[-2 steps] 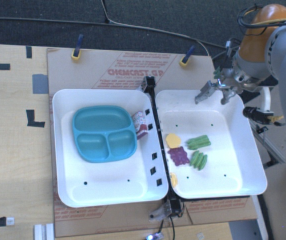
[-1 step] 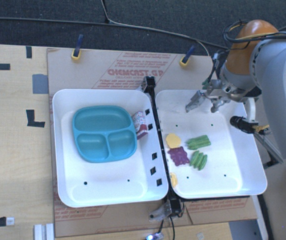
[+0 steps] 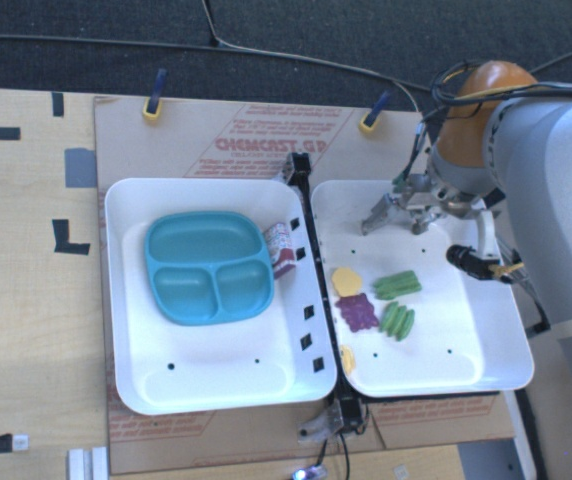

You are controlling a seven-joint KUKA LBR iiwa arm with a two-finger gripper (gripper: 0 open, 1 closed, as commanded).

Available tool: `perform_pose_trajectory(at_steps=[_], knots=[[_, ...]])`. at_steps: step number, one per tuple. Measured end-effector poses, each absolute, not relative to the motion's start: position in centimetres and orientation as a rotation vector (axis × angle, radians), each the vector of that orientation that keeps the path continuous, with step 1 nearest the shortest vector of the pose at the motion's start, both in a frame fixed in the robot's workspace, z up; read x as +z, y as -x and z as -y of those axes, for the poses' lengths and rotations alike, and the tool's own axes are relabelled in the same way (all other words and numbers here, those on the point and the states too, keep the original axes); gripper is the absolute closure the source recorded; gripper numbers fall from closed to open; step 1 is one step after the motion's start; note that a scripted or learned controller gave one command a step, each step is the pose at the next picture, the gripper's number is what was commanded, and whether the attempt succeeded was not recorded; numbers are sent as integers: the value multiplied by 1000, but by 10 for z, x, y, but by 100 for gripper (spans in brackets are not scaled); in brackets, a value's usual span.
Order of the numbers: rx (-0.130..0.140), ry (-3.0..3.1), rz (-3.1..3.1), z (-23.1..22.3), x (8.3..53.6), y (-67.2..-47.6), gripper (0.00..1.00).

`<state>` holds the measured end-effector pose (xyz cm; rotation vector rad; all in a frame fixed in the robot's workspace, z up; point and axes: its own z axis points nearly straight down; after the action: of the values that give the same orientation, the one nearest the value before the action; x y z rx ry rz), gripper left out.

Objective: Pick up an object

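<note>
Gripper (image 3: 398, 218) fingers spread above right bin (image 3: 486, 363), holding nothing

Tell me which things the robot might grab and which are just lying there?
Might grab: yellow piece, purple piece, two green pieces, all in the right bin near the gripper.

Lying about: blue divided plate, left bin, yellow clamps.

Dark carpet (image 3: 266, 8) behind bench; black cable (image 3: 206, 13) across it; plywood benchtop (image 3: 26, 298); cardboard sheet (image 3: 266, 138) clamped.

Right bin (image 3: 486, 363) front floor bare; toy foods (image 3: 378, 303) crowd centre-left, near divider.
</note>
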<state>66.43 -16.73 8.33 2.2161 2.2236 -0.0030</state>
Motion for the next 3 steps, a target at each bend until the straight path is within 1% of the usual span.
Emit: perform_pose_trajectory(at_steps=[1, 3], knots=[[-1, -2212, -2222, 167, 97, -666, 100], [3, -2217, -2222, 163, 183, -668, 100]])
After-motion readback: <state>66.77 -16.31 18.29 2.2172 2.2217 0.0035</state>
